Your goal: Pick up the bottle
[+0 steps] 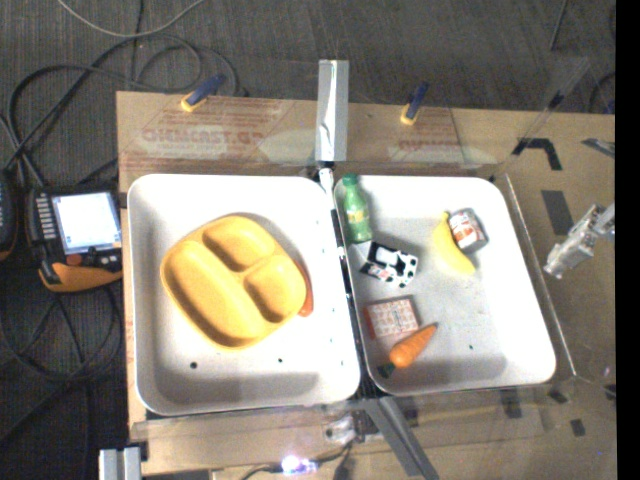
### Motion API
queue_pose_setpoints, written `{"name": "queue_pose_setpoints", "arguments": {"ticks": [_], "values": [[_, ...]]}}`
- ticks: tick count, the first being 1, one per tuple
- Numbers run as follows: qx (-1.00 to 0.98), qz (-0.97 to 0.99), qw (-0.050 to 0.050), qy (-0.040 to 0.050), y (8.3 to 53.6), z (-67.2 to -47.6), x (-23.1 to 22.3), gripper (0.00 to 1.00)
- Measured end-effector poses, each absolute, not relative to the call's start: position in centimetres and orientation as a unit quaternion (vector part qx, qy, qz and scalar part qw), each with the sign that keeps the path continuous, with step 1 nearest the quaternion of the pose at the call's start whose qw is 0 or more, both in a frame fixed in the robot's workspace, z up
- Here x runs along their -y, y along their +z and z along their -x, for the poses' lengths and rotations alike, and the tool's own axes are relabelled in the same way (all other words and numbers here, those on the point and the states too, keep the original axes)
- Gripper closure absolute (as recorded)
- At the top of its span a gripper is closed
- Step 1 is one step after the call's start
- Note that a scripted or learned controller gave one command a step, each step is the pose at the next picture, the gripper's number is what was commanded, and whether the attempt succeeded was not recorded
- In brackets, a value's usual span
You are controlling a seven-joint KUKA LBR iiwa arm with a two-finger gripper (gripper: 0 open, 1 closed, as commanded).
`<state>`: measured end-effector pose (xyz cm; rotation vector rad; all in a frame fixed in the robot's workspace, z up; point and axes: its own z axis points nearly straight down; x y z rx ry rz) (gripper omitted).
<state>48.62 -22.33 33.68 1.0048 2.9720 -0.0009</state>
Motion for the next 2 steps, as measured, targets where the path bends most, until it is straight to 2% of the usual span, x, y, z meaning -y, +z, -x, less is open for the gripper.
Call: {"name": "queue_pose_setpoints", "arguments": {"ticks": [1,2], "values": [[-0.947,-0.320,0.002,-0.0003,33.7,-48.6,22.3,0.00],[-0.936,-0.351,0.001,-0.0001,29.1,-57.6,22.2,0.00]]}}
